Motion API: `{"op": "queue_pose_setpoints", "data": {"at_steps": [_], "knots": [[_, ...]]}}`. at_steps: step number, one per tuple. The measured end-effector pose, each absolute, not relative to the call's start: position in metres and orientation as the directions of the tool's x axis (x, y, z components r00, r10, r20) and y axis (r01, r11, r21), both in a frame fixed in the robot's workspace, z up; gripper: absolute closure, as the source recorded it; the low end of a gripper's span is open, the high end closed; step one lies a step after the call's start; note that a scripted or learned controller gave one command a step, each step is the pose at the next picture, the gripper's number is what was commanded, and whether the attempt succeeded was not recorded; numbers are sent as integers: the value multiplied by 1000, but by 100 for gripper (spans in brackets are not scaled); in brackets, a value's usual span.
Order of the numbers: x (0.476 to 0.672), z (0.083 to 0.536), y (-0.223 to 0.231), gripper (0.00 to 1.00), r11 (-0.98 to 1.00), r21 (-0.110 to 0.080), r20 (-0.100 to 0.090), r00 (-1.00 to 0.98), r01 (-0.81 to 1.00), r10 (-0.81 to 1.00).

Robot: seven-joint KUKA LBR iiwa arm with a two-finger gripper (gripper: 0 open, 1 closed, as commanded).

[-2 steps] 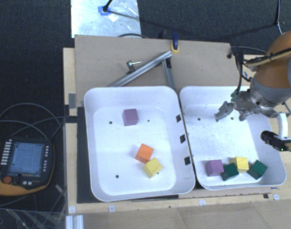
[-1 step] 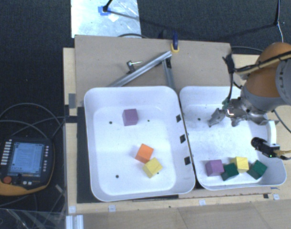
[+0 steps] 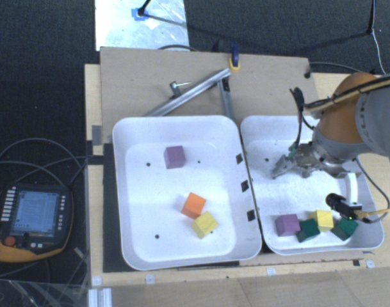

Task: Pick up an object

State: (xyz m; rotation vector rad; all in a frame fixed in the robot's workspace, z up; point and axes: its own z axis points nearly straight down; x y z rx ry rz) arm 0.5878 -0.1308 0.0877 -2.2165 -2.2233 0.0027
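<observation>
Hanging over the right bin [image 3: 266,128], the claw [image 3: 285,165] has its fingers spread apart with nothing between them. The purple block [image 3: 287,224], two green blocks [image 3: 307,230] [image 3: 344,228] and a yellow block [image 3: 324,219] lie below the claw, well apart from it.

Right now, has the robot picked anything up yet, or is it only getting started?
Nothing looks picked up yet. The gripper hangs over a bare part of the right bin, with no block between its fingers. That bin's purple block, yellow block and two green blocks sit at its near edge. Reaching, gripping and lifting one all remain.
</observation>
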Motion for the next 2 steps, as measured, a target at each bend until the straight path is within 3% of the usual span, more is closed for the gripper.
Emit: {"op": "queue_pose_setpoints", "data": {"at_steps": [1, 2], "knots": [[590, 102, -131, 100, 6, 4, -1, -6, 1000, 1000], [591, 145, -133, 100, 4, 6, -1, -4, 1000, 1000]]}}
